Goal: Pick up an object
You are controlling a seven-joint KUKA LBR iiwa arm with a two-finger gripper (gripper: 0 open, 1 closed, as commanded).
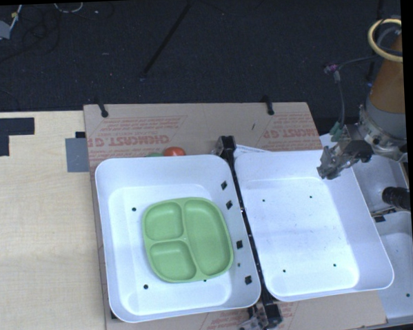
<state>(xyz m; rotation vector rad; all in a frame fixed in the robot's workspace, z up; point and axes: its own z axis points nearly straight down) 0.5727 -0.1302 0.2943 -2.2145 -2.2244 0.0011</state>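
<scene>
A green divided plate (187,239) lies flat on the floor of the left bin (118,200), roughly at the bin's centre and slightly toward its right wall. The plate has three compartments: one long compartment along its right side and two smaller ones on its left, one far and one near. It touches no other object.

Just beyond the far rim of the left bin, a small red-orange object (174,152) rests on the cardboard sheet (191,127), with a sliver of something green just to its left; too little shows of either to identify.

The right bin (313,231) sits directly beside the left one, the two meeting along a dark central seam with black clips. Its floor carries only faint dark specks.

The gripper (329,167) hangs over the far right corner of the right bin, well apart from the plate, at the end of the arm (386,96) that enters from the right. Nothing is visible between its tips. Whether it is spread or closed cannot be told at this size and angle. A thin cable loops above the wrist.

Both bins rest on the brown cardboard sheet with reversed red printing. A pale wooden bench surface (37,232) extends to the left, bearing dark rectangular markers near its far edge. Dark carpet lies beyond the bench.
</scene>
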